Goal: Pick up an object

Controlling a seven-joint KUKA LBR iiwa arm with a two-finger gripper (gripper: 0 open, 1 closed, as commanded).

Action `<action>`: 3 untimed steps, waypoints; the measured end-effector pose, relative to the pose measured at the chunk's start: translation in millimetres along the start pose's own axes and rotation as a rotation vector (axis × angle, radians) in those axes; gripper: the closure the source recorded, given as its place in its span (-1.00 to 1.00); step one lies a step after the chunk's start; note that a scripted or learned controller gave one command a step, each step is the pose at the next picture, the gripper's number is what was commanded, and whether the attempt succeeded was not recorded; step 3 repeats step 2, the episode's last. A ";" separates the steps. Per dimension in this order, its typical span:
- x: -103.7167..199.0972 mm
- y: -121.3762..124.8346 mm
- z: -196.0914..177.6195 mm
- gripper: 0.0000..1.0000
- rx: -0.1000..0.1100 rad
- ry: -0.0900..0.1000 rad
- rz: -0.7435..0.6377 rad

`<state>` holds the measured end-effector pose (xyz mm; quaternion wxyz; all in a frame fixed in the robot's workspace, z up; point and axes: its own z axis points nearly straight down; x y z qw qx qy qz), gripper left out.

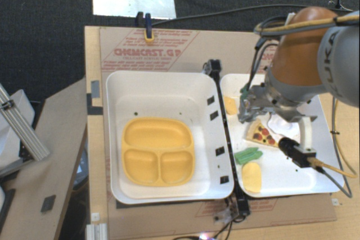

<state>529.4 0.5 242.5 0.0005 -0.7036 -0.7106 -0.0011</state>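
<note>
Nearest the camera, a yellow oval toy food piece (251,177) lies in the right bin (292,190), close to its front rim and just beside the wall that it shares with the left bin (163,86). Just behind the oval piece lies a green pea-pod-like piece (247,155), close to it or touching; the view does not settle which. Behind that lies a toy pizza slice (261,134), flat, with its point towards the shared wall.

The tool (246,113) hangs low over the back left part of the right bin, right above the pizza slice's near corner, with a small pale yellow piece (229,105) just to its left against the shared wall. Whether the tool is spread or pressed together cannot be told, and nothing shows held in it. The grey arm with its orange band (301,45) covers much of the bin's back right part.

Bare floor in this bin lies towards its front right corner; all four pieces crowd the left side.

In the left bin a yellow divided tray (158,150) lies flat and roughly central, with bare white margin on every side. Both bins rest on a cardboard sheet (152,48) that covers the surface.
</note>
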 end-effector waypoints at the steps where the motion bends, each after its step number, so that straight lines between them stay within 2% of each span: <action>1: 56.3 4.9 -2.9 1.00 -0.001 0.000 -0.001; 2: 104.3 -0.1 15.6 1.00 0.002 -0.001 0.001; 3: 104.3 -0.1 15.6 1.00 0.002 -0.001 0.001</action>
